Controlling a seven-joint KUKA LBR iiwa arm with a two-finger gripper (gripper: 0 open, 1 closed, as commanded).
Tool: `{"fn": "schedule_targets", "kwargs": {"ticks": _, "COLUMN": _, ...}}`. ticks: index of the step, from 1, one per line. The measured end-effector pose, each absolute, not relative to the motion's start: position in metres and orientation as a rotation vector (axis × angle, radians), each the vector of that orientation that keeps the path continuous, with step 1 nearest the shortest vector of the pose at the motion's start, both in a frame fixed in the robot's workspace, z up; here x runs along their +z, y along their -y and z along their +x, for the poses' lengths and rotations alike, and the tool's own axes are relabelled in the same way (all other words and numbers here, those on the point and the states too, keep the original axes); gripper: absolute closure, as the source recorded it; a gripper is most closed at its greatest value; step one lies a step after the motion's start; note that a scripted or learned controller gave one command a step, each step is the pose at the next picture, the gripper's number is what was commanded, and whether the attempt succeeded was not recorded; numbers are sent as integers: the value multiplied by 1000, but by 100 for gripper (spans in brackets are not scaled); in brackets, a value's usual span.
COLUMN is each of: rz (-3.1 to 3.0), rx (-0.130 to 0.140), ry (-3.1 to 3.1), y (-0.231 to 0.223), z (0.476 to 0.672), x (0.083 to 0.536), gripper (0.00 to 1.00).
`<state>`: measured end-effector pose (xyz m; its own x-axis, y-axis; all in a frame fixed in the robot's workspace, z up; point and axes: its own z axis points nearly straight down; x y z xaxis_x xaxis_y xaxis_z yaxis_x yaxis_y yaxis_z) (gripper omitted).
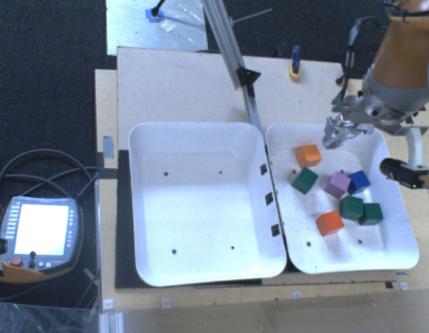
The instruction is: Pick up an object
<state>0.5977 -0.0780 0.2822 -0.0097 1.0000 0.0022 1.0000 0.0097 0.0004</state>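
Note:
The right bin (401, 252) holds several small cubes. An orange cube (308, 155) lies near its back, a dark green cube (305, 181) sits in front of it, and a purple cube (337, 184) touches a blue cube (359, 180). Two more green cubes (351, 207) (371, 214) sit together at the right, with a second orange cube (329, 223) nearer the front. My gripper (334, 138) hangs over the back of the right bin, just right of and above the first orange cube. Nothing shows between its tips.
The left bin (145, 186) stands beside the right one, their rims meeting in the middle. A slanted metal pole (228, 44) crosses above the board behind the bins. A teach pendant (37, 238) lies at the far left, off the bench.

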Motion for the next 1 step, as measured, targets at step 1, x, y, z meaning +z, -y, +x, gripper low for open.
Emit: {"fn": "schedule_targets", "kwargs": {"ticks": 1, "rz": -2210, "rx": -3, "ry": 2232, "y": 27, "z": 581, "x": 283, "gripper": 100}}
